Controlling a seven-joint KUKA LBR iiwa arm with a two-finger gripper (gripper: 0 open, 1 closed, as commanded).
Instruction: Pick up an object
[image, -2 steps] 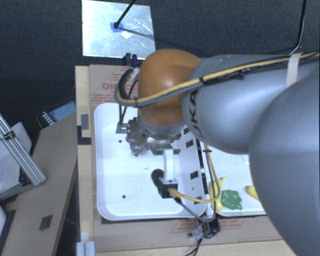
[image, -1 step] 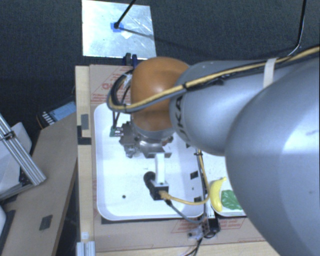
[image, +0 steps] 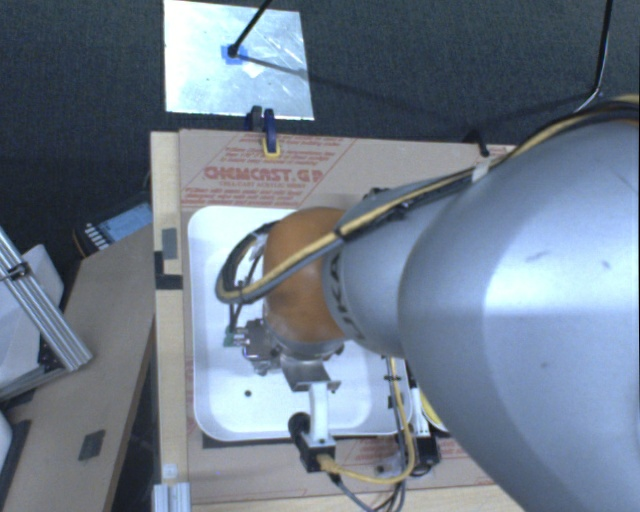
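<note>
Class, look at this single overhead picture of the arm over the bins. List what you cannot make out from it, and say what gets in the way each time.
- Gripper: its fingers, and whether it holds anything, are hidden under the orange band and the wrist.
- Left white bin: much of its floor is covered by the arm.
- Second bin: hidden beneath the arm.
- Small dark speck on the bin floor: too small to identify.
</note>
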